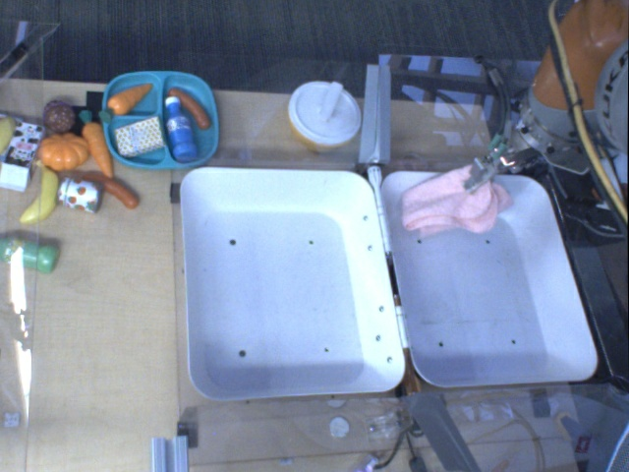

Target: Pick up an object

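Currently listed: my gripper [484,175], its pinch state not discernible from above, poised at the upper edge of the pink cloth [454,205], which lies bunched in the right bin's [511,303] far corner, presumably for a top-down grab.

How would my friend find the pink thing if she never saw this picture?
Find the two white bins side by side and take the right bin. Look in its far corner, near the grey arm. The pink cloth lies crumpled there, the one soft, pink thing in either bin.
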Robot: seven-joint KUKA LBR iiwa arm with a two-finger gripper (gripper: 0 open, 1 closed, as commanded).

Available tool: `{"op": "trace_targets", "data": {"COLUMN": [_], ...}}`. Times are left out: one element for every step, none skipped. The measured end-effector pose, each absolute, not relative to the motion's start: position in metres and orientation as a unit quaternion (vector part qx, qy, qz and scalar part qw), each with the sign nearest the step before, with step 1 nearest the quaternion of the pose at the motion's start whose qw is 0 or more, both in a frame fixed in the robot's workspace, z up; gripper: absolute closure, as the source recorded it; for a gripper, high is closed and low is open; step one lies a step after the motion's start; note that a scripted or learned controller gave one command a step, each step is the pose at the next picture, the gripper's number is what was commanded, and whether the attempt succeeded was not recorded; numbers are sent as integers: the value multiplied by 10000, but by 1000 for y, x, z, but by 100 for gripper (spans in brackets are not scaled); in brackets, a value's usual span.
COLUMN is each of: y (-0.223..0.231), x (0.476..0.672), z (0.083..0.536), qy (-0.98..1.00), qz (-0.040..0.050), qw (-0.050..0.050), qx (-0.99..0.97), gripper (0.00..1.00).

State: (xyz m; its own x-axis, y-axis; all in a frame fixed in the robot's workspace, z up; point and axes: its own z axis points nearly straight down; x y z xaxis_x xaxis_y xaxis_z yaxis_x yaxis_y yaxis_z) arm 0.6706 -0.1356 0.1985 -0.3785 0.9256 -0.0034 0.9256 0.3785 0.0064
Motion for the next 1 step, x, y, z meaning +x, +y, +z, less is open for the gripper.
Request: {"op": "trace_targets", "data": {"y": [-64], "x": [670], "z": [186], "qy": [8413], "qz": [13], "qw": [24], "qx": [5406], "gripper": [100]}}
